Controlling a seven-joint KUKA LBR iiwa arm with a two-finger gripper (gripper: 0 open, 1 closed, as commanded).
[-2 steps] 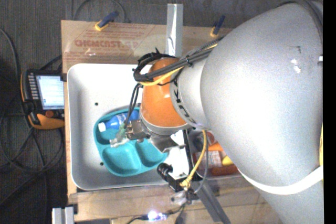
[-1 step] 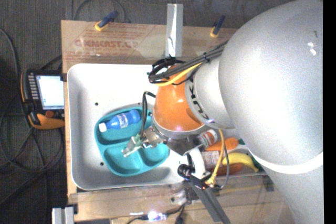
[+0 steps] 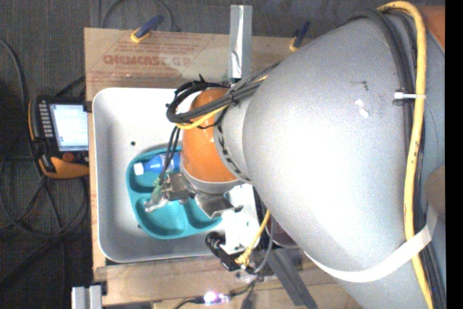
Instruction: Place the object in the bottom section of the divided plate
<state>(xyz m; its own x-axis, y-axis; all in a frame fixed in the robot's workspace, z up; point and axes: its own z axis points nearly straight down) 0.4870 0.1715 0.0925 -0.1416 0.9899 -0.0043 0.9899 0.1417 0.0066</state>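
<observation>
Teal divided plate (image 3: 170, 221) sits in the white bin (image 3: 108, 155); I see the jaws (image 3: 160, 192) above it, grip state unclear.

a wooden bench (image 3: 130, 58) with red lettering carries a shallow white bin (image 3: 112, 155). two clamps (image 3: 147, 28) grip its far edge. a teal divided plate (image 3: 163, 217) lies in the bin.

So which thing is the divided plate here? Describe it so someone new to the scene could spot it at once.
Find the white bin on the view's left, under the grey arm's orange band. The divided plate lies in its lower middle, partly hidden by the wrist. It is the sole teal object there, with raised ridges splitting it into sections.
</observation>
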